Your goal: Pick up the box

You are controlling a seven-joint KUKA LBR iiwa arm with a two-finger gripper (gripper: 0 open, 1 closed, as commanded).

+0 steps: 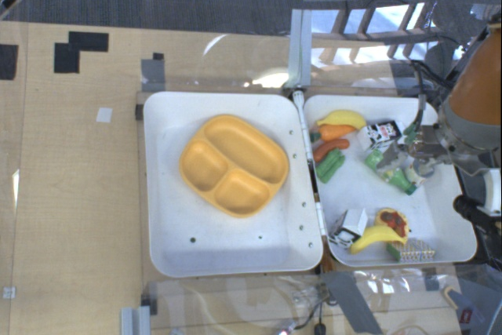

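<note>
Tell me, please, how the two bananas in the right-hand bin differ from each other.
The upper banana lies at the far left of the right bin, above an orange carrot; the lower banana lies near the front edge.
The upper banana looks plumper and sits nearly level; the lower banana looks slimmer and slants up to the right.
The lower banana touches a red and yellow item; the upper one does not.
Both are yellow and curved.

Yellow divided plate [234,164] in left bin [169,247] (three compartments). Right bin [463,247]: lemon [342,119], carrot [335,132] and green pepper [329,164] clustered near the divider, banana [370,238] toward the front, green bottle [396,176] mid-bin.
</note>
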